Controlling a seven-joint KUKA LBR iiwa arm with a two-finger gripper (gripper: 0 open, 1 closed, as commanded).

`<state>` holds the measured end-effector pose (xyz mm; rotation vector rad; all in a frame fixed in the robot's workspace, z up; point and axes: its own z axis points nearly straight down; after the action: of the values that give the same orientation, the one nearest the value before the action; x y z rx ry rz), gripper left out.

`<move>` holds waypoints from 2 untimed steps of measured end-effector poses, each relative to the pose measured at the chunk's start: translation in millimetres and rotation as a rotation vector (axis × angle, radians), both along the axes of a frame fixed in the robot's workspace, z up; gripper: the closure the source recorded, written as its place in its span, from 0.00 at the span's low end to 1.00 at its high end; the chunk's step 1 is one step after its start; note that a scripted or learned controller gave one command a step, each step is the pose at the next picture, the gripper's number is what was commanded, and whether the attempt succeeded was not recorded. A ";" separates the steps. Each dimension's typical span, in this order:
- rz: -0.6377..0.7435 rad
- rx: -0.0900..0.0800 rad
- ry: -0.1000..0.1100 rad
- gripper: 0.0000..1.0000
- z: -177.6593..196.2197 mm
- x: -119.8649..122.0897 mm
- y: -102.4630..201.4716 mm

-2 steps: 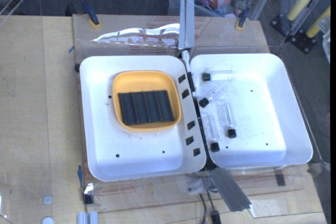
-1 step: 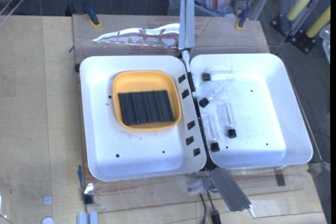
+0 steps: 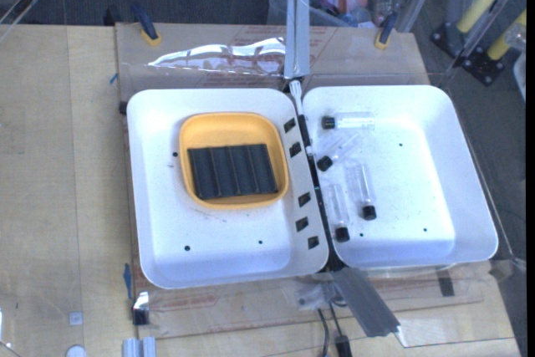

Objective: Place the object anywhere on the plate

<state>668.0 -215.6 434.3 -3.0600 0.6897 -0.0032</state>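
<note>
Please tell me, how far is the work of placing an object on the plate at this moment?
One step looks done: a dark ribbed block lies flat on the yellow plate in the left bin. Nothing appears in hand. Possibly left: several clear vials with black caps lie in the right bin.

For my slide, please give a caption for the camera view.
Dark ridged block lies on yellow plate in left bin.

Arm finish, housing shape, cabling, fasteners and markings cannot be determined from the camera view at this moment.
</note>
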 end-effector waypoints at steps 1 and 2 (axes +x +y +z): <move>0.247 0.000 0.000 1.00 -0.5 -0.1 -4.1; 0.248 0.001 -0.001 1.00 -0.5 -4.7 -3.9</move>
<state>663.3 -219.5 433.9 -3.1210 0.3051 -0.0032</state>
